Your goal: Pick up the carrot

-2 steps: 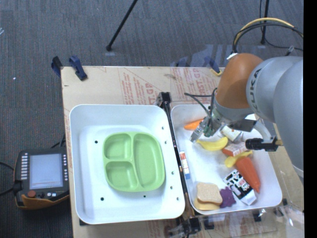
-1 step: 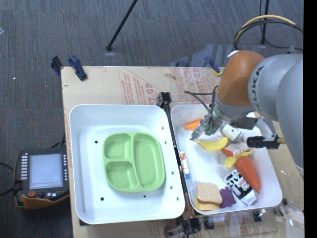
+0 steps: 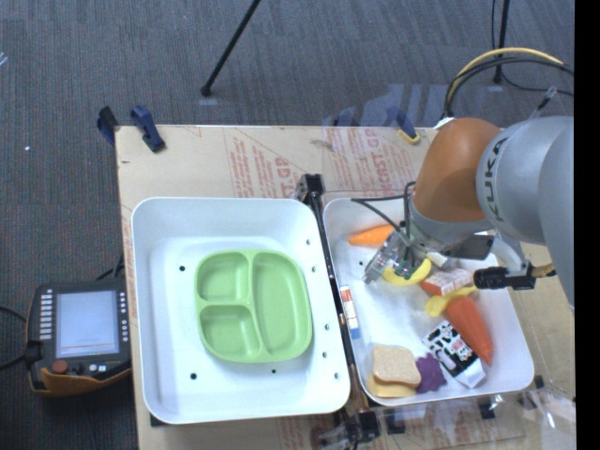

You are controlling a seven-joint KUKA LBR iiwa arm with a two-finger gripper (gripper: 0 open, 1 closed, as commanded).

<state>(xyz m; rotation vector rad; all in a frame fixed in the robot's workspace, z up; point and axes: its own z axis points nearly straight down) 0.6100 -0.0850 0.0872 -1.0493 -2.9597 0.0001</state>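
Here the hand (image 3: 389,265) hovers low beside a carrot (image 3: 372,235); its opening cannot be told.

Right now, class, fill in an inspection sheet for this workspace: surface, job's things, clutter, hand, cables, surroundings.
Surface: board bench bearing a left bin and a right bin.
Job's things: one carrot in the right bin, lower right; a smaller orange piece near its top edge.
Clutter: sandwich, milk carton, purple piece, yellow piece, all in the right bin; green divided plate in the left bin.
Hand: hand low over the right bin, beside the yellow piece; grip cannot be judged.
Cables: yellow hose above the arm.
Surroundings: control pendant left of the bench; blue clamp; carpet floor.
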